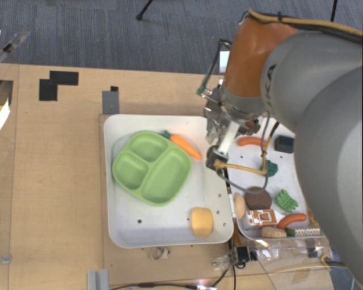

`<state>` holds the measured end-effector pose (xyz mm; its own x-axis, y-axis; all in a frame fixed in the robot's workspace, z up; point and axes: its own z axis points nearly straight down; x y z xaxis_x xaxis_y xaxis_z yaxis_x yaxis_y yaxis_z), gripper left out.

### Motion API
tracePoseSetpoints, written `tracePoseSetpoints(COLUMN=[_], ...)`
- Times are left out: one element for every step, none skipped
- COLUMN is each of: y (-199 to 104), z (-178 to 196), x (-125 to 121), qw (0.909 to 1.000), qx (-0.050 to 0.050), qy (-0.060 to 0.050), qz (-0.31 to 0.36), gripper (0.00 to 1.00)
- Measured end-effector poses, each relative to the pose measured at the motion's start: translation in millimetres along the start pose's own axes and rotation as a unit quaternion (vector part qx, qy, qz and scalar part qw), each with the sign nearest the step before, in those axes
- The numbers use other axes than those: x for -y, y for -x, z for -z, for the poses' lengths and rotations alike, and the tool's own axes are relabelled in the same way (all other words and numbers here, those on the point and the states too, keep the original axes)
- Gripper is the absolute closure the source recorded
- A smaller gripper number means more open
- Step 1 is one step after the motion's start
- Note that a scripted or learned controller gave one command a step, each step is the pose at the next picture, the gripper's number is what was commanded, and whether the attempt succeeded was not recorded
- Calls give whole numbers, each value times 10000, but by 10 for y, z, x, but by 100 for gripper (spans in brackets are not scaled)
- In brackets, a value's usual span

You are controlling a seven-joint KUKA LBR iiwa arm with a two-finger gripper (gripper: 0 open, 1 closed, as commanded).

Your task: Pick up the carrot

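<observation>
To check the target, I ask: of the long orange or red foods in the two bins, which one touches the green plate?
The carrot: it lies against the green plate's upper right rim in the left bin. Both sausages lie in the right bin.

My bench [51,187]: pale wood top, fills lower frame. Beyond bench far edge, grey carpet floor [113,34] with fine ribbed weave. Black stepped marking [57,84] on bench near far-left corner; small grey bracket [111,102] right of it. Thin dark stand leg [146,8] on carpet past bench. Bright glare at bench left edge [4,113].
</observation>
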<state>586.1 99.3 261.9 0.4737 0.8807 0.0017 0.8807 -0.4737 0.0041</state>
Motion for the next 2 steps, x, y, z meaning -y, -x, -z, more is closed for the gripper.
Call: tracePoseSetpoints(y=[-161, 41], z=[-1451, -1685], x=[279, 482], qw=[9890, 9948], qx=[-16, -70], qy=[8, 66], qz=[-1479, -1015], gripper=[100, 100])
